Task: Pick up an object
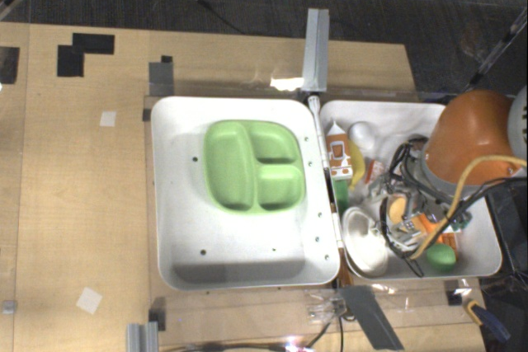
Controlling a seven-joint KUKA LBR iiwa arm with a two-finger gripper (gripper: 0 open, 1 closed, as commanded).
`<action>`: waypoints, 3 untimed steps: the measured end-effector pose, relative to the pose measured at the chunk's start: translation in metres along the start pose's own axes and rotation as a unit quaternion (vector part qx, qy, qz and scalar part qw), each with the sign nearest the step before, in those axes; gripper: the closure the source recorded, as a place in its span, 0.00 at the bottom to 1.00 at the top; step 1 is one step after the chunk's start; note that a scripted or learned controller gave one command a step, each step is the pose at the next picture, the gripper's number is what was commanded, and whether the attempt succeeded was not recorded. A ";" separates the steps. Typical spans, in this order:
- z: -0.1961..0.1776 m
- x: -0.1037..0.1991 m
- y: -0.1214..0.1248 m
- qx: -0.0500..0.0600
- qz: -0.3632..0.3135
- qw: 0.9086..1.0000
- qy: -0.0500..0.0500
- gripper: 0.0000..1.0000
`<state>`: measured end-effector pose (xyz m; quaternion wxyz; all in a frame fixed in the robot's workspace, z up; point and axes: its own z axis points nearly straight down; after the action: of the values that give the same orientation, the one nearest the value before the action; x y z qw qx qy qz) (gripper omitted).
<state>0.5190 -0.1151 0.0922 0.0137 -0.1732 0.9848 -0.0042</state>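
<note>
I am looking down at the near edge of the right bin point(487, 260), where a green ball point(441, 256) is lying just beside the arm's wrist, towards the near right corner. Left of it a white cup point(363, 239) is sitting against the bin's near left wall. The gripper point(402, 228) is hanging low between those two, buried under its own cables, and I cannot tell how it is set or whether it is gripping anything. An orange piece point(429, 225) is showing right at the wrist, touching or nearly touching it, though I cannot make out whether it is loose clutter or part of the rig. My judgement is that the cup is lying just to the left of the gripper and the ball just to its near right, so either is the likeliest target. Farther back, a yellow bottle point(340, 157) is lying along the dividing wall, its long axis running near to far. The left bin point(177, 177) is holding a green tray point(252, 165), well apart from the arm.
</note>
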 end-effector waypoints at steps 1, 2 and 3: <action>-0.001 0.010 0.014 0.002 -0.016 1.000 -0.003 0.00; -0.001 0.011 0.013 0.001 -0.022 1.000 -0.003 0.00; -0.001 0.004 0.014 0.002 -0.064 0.998 0.000 0.00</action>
<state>0.5104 -0.1030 0.0930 0.0134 -0.2360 0.9716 -0.0070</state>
